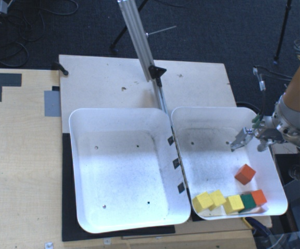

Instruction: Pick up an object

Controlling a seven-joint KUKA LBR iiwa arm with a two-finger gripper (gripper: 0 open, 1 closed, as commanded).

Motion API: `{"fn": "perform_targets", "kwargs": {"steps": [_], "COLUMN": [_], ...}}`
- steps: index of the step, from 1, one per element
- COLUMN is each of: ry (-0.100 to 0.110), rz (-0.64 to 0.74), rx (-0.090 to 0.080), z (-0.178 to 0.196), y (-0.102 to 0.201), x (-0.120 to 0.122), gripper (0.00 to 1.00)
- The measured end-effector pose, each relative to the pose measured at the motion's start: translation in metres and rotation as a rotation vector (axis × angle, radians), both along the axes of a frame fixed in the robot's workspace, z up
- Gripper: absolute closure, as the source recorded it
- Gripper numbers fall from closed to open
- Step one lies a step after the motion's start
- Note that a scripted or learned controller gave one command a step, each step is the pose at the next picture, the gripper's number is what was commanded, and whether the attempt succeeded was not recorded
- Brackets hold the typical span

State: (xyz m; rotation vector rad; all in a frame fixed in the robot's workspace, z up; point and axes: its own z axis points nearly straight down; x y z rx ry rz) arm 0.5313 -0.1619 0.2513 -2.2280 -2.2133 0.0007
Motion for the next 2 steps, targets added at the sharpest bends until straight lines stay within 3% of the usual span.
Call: {"fn": "perform_targets", "kwargs": {"steps": [1, 2], "ry": [-0.023, -0.019], "rz": [0.009, 0.003], "rx": [-0.012, -0.012], "z": [-0.132, -0.145], "y": [-0.044, -0.030], "x": [-0.025, 0.019], "gripper": [0.00, 0.00]}}
